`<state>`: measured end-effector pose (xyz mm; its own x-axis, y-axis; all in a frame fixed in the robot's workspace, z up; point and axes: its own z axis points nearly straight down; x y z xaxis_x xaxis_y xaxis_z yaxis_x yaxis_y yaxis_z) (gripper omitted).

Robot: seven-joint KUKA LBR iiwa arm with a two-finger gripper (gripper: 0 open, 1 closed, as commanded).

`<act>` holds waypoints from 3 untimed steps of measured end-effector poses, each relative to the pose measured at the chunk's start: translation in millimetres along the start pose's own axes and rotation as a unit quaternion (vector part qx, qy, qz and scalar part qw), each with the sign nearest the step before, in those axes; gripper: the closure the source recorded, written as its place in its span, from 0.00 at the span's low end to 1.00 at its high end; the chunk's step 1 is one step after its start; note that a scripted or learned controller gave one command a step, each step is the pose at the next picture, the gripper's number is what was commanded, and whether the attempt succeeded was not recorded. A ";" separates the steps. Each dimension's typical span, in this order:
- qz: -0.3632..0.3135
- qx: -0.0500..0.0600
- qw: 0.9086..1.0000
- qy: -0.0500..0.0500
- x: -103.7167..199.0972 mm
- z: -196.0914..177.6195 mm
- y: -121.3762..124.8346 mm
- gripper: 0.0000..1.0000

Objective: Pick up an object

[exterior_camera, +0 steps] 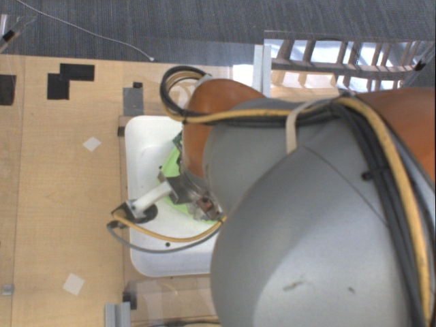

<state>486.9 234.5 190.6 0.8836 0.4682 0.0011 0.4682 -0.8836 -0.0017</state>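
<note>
Arm (pixel 306 216), grey and bulky, across the right and lower part of the view, with orange band (pixel 211 114) just above the wrist. Gripper (pixel 195 201) low inside the shallow white bin (pixel 146 142), toward its right side; released or clenched, impossible to tell, since hidden beneath the wrist. Bright green object (pixel 171 163) in the same bin, just beside the gripper and partly covered by the wrist; exact kind not readable, contact with the gripper unclear. More green at the gripper's lower edge, same item or another not certain. Bin on a pale wooden bench (pixel 61 182), with black square marks (pixel 71 79) toward the upper left, well apart from the bin. Grey carpet (pixel 136 5) beyond the bench's far edge.
</note>
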 end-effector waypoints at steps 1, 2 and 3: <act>-0.323 -0.001 0.946 0.000 0.3 -21.8 -0.2 1.00; -0.080 0.000 0.997 -0.001 -1.6 0.9 2.1 1.00; 0.124 0.000 0.992 0.000 8.7 8.1 4.1 1.00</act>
<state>496.5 235.0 182.5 0.9715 0.2371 0.0010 0.2371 -0.9715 -0.0025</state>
